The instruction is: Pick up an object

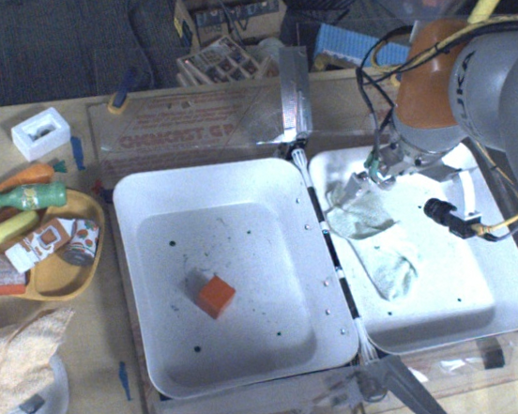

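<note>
**Arm down in the right bin, no pick confirmed yet**

The gripper (379, 168) sits low at the far left corner of the right bin (509, 310), right at the upper edge of a crumpled pale cloth (359, 212). Whether it is open, closed or has hold of the cloth cannot be told from here; wrist and cables hide the tip. A second pale rag (393, 274) lies nearer in the same bin, just beside the first. In the left bin (147, 216) an orange block (217, 296) rests alone near the middle, well apart from the arm. Judging by this, the reach is made, but nothing is visibly lifted: the grasp and the raise remain to be shown.
</note>
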Tool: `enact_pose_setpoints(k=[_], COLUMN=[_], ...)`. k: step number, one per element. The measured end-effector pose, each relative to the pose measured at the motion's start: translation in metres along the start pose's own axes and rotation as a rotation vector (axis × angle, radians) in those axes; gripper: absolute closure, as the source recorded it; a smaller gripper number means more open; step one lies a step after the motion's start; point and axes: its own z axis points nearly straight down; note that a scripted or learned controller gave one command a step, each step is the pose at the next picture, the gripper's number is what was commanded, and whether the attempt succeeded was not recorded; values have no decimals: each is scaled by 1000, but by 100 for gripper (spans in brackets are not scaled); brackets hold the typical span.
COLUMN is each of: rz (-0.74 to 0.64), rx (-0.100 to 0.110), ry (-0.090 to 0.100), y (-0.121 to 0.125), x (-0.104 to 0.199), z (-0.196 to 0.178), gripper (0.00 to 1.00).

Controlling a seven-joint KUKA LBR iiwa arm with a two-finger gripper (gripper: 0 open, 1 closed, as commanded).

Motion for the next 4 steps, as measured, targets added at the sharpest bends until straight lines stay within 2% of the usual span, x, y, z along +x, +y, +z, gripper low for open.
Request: enact_pose_setpoints(k=[1, 2, 3, 4], rz=[-55, -32, -144, -218], rx=[2, 1, 8, 9], ry=[3, 3, 4, 5], y=[-47, -88, -58, -33], x=[20, 23, 8, 19], z=[-1, -1, -19, -138], gripper=[0, 0, 0, 0])
